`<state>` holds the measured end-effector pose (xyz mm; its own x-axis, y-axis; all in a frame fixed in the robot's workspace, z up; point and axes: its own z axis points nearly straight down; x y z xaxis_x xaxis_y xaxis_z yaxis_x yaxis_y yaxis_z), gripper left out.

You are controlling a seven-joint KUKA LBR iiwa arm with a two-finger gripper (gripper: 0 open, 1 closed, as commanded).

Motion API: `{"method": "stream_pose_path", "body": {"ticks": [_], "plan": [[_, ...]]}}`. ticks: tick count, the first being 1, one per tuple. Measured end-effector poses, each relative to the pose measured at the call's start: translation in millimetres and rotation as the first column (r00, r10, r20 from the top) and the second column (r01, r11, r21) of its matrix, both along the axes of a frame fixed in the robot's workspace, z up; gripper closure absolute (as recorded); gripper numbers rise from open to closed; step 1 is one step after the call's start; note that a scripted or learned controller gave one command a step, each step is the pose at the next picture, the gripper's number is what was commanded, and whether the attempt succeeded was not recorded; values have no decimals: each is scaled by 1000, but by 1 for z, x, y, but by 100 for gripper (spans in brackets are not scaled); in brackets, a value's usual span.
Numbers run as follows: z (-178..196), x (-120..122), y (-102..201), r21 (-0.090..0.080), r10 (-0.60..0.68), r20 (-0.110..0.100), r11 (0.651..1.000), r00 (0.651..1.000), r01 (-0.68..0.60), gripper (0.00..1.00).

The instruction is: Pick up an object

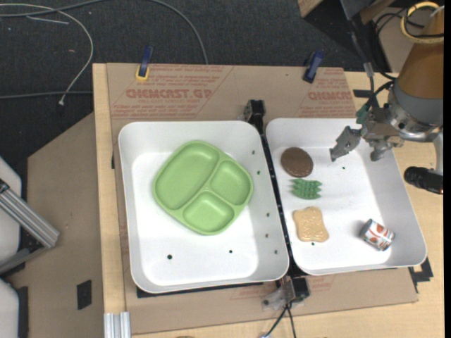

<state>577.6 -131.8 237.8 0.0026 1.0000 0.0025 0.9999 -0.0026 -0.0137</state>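
The right bin [394,210] holds a round brown disc [297,162], a small green leafy piece [306,187], a tan cracker-like piece [311,224] and a red-and-white can [378,234] lying on its side. My gripper [361,146] hangs over the upper right part of this bin, to the right of the brown disc. Its two fingers [344,145] stand apart and open, with nothing between them. The left bin [141,245] holds a green divided plate [203,186].
Cardboard sheets lie under the bins, held by blue clamps [145,61] at the back. Cables run over the dark floor at upper left. A metal rail [25,213] sits at the far left. The arm's body [421,83] rises at the right edge.
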Motion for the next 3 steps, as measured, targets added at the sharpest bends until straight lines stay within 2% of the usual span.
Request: {"method": "stream_pose_path", "body": {"ticks": [1, 2, 3], "plan": [[7, 2, 0, -2, 3, 13, 1000, 1000, -3, 0], [-54, -1, 5, 0, 3, 7, 1000, 1000, -3, 0], [-99, -4, 1, 0, 2, 7, 1000, 1000, -2, 0]]}}
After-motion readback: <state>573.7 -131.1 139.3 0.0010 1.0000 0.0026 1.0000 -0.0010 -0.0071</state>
